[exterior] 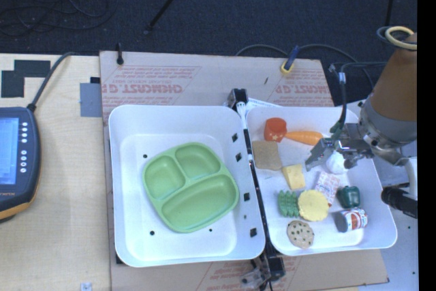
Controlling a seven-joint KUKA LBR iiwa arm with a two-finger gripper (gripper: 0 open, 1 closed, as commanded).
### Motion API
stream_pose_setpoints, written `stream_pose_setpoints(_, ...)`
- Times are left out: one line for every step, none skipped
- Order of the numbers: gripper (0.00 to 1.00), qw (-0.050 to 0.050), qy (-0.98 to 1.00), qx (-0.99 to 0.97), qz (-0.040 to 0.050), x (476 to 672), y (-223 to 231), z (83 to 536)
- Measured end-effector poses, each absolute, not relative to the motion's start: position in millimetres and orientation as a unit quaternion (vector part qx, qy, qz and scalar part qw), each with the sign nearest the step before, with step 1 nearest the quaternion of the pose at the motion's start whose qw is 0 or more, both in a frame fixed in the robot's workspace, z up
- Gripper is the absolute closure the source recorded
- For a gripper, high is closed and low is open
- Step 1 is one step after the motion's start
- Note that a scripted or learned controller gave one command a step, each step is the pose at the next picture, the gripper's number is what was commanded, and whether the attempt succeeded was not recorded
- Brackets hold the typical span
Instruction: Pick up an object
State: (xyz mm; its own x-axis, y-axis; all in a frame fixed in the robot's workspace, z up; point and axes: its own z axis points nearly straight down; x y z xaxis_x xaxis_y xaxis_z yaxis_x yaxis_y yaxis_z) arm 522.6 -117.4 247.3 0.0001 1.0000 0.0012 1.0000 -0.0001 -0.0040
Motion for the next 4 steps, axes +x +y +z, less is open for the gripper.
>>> stream_pose_setpoints(0.0, 0.006, -0.708, -0.707, 0.0036, 535.8, -113.8, 90.8)
stream_pose_setpoints(0.0, 0.0, -0.708, -0.706, -0.0006, 613.8, -100.6, 87.1)
stream_pose_setpoints(0.0, 0.002, -0.707, -0.708, 0.0008, 545.3, -101.2, 88.3)
stream_pose_setpoints(0.0, 0.001, -0.707, -0.708, 0.0, 474.0, -80.2, 88.5)
